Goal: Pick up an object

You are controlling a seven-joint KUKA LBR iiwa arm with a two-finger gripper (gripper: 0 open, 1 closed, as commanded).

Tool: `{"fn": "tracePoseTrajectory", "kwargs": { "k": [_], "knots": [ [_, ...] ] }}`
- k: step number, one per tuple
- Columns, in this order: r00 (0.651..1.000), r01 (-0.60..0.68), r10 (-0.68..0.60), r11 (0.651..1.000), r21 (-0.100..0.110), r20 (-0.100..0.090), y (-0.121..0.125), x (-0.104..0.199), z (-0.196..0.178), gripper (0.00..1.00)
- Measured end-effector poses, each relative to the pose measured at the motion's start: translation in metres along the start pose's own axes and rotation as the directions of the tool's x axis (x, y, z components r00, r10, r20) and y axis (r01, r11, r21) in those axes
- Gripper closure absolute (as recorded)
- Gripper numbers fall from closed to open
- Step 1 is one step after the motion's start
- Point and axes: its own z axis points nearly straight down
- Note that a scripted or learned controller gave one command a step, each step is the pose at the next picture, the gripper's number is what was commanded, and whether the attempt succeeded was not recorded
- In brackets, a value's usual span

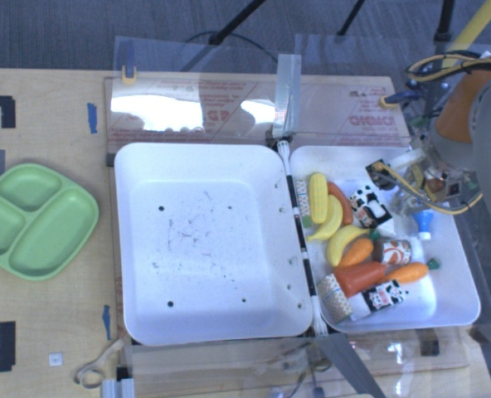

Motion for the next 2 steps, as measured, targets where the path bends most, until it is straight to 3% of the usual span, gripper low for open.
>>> {"fn": "tracePoseTrajectory", "kwargs": {
  "k": [1,2],
  "knots": [
    [1.000,0.002,-0.002,1.000,0.007,0.007,0.002,0.017,0.010,1.00],
    [1.000,-0.008,0.008,1.000,-0.007,0.011,0.009,0.033,-0.009,1.00]
  ]
}}
